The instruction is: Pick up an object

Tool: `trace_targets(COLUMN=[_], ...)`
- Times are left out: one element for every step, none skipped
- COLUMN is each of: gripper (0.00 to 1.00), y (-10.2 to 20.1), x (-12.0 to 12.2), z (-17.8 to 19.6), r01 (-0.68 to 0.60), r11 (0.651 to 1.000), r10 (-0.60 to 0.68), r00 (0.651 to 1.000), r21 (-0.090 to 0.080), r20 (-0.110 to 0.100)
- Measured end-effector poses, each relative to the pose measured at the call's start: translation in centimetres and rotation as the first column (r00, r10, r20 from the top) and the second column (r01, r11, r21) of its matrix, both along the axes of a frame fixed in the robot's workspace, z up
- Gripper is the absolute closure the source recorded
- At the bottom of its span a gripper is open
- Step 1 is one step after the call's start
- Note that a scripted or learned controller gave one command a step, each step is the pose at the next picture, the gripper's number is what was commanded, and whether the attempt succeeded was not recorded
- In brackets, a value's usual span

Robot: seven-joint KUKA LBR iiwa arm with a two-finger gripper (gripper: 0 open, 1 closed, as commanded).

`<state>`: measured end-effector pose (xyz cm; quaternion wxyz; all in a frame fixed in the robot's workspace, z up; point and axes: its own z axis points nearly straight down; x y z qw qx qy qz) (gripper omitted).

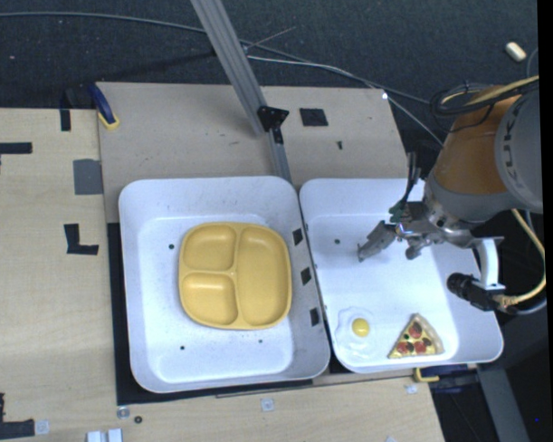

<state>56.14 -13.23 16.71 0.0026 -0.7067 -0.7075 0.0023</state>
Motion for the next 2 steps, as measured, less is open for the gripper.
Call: trace_targets(gripper=[0.0, 1.0], y=[0.5, 0.5], x=[0.8, 0.9], z=[-5.5, -4.2], r01=[-0.001, -0.001], r11=[1.0, 1.0], r10=[0.001, 0.001], r00=[1.0, 1.0], r21=[0.0, 0.0], r20=[0.0, 0.003])
